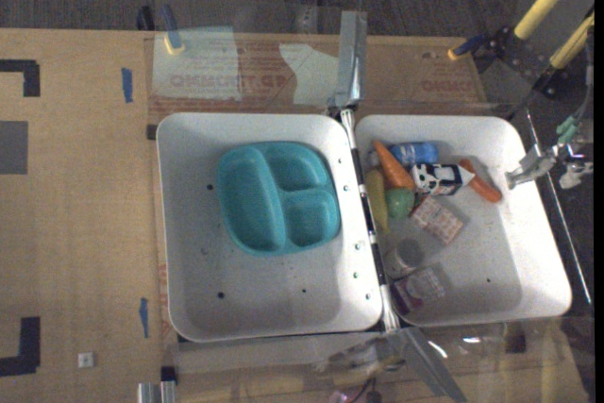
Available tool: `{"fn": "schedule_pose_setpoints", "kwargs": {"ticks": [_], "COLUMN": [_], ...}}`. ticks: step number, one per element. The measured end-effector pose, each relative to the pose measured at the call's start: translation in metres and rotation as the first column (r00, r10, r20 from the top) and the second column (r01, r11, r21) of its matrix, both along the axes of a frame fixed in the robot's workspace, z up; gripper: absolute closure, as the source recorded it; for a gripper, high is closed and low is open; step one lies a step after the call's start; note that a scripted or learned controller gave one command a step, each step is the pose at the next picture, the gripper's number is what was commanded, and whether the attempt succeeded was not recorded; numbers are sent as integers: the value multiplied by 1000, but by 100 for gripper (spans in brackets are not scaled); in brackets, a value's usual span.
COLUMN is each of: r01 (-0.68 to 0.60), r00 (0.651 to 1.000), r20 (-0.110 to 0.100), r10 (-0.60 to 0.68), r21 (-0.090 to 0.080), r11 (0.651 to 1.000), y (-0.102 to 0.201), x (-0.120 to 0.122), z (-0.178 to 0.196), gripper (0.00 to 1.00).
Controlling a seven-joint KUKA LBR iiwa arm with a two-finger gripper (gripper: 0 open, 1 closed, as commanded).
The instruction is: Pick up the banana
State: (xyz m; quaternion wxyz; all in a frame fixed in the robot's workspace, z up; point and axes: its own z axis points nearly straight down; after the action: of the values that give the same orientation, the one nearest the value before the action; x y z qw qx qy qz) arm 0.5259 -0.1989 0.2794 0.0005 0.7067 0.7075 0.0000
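Observation:
The banana (377, 195) is a yellow, elongated fruit lying lengthwise against the left wall of the right bin (528, 278). A green fruit (400, 202) touches its right side and an orange carrot (391, 163) lies just above it. My gripper (528, 169) hangs at the right bin's right rim, far to the right of the banana, with nothing seen in it. Only part of it comes into view at the frame's right edge.
The right bin also holds a blue packet (416, 151), a cow-patterned carton (442, 177), a second carrot (483, 185), a pink packet (439, 221), a can (408, 252) and a purple pouch (422, 286). A teal divided plate (277, 196) sits in the left bin (189, 278).

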Motion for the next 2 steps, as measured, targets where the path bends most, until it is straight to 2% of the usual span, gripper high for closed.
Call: {"fn": "schedule_pose_setpoints", "kwargs": {"ticks": [1,2], "r01": [339,358], "r00": [941,934], "r20": [-4,-4], "r10": [-339,-358], "r21": [1,1], "r11": [941,934], "y": [36,66], "x": [9,24], "z": [-99,-136], "gripper": [0,0]}}
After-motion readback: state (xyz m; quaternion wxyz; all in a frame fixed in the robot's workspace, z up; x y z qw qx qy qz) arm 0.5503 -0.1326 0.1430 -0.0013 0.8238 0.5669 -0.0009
